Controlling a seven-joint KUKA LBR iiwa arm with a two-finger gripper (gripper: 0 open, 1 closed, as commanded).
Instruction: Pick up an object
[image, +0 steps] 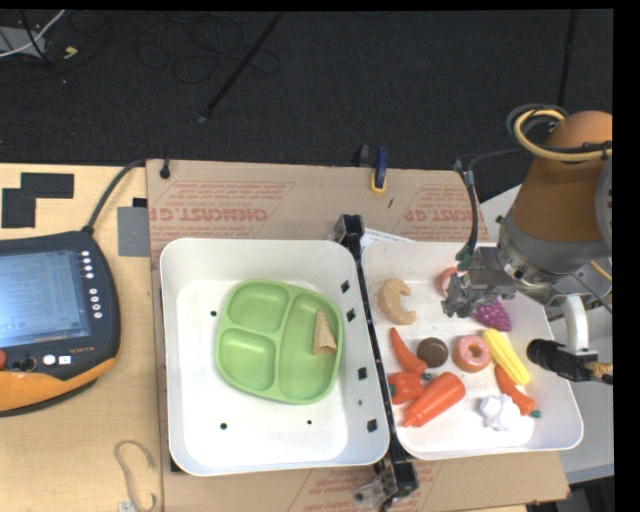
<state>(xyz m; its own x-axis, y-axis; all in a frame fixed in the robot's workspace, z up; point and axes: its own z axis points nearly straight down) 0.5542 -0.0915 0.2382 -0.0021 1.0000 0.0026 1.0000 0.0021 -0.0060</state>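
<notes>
Gripper (462, 298) hangs low over the far side of the right bin (560, 440), whether open or closed I cannot tell, and with purple grapes (494, 316) just beside it and a doughnut (470, 352) near, it could nudge them aside and close on nothing

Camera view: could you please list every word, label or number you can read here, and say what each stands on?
"CHEMCAST G.P." in red, upside down, repeated on the brown paper-faced board under the two white bins.
Grey handheld control pendant's screen: text too small to read.
Toy foods and green divided plate: no lettering.
</notes>
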